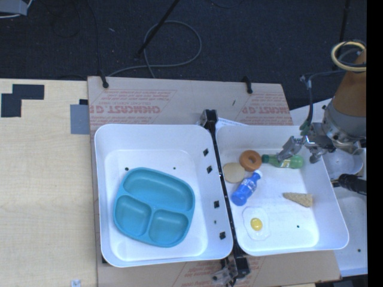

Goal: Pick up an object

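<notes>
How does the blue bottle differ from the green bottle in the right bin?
The blue bottle lies on a diagonal near the bin's middle; the green bottle lies nearly level by the far wall, beside the hand. The blue one looks fatter with a white cap. Both lie on their sides.

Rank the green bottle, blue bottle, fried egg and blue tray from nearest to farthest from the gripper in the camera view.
Measured from the gripper:
1. green bottle, right by the gripper, at the right bin's far side.
2. blue bottle, mid-bin, toward the divider.
3. fried egg, at the right bin's near side.
4. blue tray, over in the left bin.
</notes>
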Tool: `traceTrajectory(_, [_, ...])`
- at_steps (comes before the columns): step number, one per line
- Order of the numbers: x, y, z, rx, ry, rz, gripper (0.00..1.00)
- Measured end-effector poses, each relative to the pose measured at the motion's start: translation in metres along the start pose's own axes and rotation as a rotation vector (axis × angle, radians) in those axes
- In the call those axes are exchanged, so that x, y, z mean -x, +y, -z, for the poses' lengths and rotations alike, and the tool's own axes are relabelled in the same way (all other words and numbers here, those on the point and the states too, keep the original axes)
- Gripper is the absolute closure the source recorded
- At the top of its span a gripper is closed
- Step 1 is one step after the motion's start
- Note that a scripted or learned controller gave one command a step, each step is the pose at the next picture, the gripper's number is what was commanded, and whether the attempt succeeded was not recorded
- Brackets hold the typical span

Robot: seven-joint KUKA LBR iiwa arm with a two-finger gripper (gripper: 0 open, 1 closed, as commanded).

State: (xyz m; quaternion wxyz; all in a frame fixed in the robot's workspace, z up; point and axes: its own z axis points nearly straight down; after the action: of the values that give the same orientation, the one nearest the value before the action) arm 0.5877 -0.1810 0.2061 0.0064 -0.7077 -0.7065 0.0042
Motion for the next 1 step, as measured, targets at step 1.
traceTrajectory(1, [0.0002, 0.0028, 0.0077, 0.014, -0.003, 0.002, 0.00])
